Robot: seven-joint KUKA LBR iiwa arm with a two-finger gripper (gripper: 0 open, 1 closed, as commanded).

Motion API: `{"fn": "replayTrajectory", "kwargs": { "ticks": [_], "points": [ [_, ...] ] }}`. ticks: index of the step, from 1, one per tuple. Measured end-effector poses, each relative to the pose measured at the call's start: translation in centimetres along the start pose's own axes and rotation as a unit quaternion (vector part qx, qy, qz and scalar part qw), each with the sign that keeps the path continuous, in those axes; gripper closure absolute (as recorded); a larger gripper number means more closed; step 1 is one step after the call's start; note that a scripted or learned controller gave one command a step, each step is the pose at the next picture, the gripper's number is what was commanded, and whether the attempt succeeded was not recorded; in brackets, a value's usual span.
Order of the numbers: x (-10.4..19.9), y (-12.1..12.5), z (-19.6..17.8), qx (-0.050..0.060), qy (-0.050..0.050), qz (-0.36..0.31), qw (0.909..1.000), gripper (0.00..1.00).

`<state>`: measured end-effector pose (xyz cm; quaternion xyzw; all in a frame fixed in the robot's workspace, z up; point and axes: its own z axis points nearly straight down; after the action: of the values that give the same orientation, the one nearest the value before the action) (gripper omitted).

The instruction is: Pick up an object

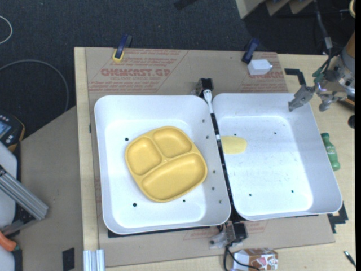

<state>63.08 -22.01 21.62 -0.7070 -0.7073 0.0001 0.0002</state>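
A yellow divided plate [165, 162] lies in the middle of the left bin [107, 129]. A small pale yellow piece [233, 145] rests in the right bin [282, 202], close to its left wall. My gripper [312, 101] hangs over the far right corner of the right bin, well away from both yellow things. Its two fingers are spread apart, open, and there is nothing between them.
A green oblong thing [331, 151] lies just outside the right bin's right rim. A white clip [259, 67] and a blue clamp [250, 51] sit on the board behind the bins. A black hinge strip [214, 134] runs between the bins.
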Motion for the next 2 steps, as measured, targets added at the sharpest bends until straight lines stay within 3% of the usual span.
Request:
{"fn": "replayTrajectory", "kwargs": {
  "ticks": [1, 2],
  "points": [
    [2.89, -5.59, -30.9, -0.01, -0.003, -0.001, 0.9999, 0.0],
    [2.83, -5.45, -31.0, -0.004, -0.003, -0.001, 1.0, 1.0]
  ]
}}
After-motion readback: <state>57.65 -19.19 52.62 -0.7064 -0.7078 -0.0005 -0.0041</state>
